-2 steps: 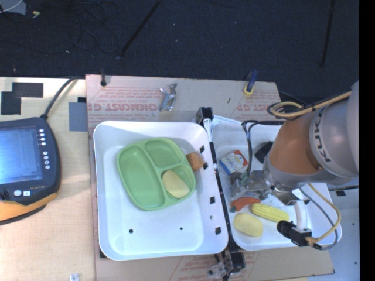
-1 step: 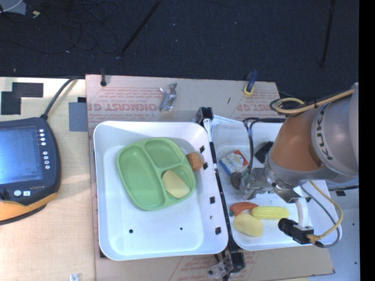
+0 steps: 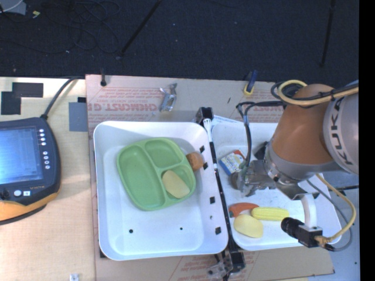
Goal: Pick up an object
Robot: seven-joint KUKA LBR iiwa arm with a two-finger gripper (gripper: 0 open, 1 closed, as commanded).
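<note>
My gripper (image 3: 245, 182) reaches down into the right bin (image 3: 258, 134) from the right, under the arm's orange band. It sits just beside a small blue and white package (image 3: 232, 160) at the bin's left side. Below it lie a red piece (image 3: 242, 206), a yellow corn cob (image 3: 269, 214) and a pale yellow wedge (image 3: 248, 226). The arm hides the right half of this bin.
The left bin (image 3: 126, 227) holds a green divided plate (image 3: 153, 171) with a yellow slice (image 3: 176, 184) on it and a small brown item (image 3: 194, 160) at the plate's right edge. A tablet (image 3: 23, 157) lies at the far left of the bench.
</note>
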